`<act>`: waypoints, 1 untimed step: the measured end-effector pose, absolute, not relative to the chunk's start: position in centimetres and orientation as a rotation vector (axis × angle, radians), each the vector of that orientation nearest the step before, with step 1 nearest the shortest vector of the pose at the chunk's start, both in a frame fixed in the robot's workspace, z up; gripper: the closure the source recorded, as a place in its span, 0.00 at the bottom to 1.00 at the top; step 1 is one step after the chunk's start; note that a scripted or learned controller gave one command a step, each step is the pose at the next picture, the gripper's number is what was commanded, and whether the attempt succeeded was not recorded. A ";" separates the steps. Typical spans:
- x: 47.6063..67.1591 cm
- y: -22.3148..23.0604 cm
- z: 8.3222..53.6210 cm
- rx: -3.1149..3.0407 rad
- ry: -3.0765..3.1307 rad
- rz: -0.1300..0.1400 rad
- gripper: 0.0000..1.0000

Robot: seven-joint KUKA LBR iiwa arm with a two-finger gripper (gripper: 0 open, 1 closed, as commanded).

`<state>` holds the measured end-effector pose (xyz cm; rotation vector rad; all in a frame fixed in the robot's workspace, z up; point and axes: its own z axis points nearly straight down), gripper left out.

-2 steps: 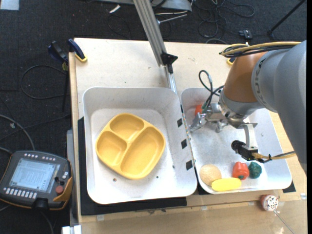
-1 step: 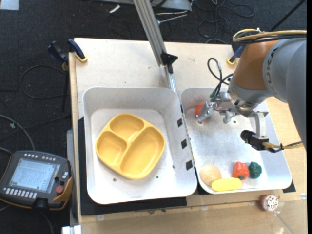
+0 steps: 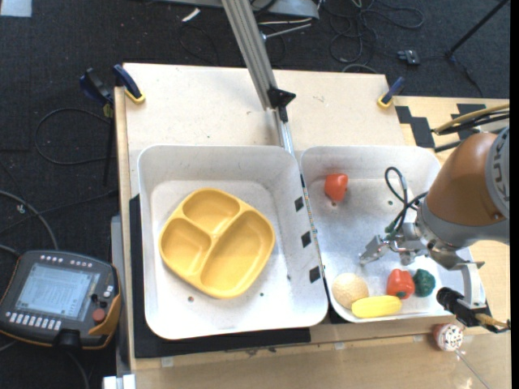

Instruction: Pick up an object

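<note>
Where jaws (image 3: 375, 252) hover, red pepper (image 3: 399, 282) just beside.

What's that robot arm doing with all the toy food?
The arm's tool hangs low in the right bin, with nothing between its fingers. Close by lie a red pepper, a green piece, a yellow piece and a pale round one. A red piece sits farther back. The left bin holds a yellow divided plate.
</note>
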<state>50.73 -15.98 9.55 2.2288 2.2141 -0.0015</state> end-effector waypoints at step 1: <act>55.1 -9.7 9.6 2.211 2.229 0.007 0.00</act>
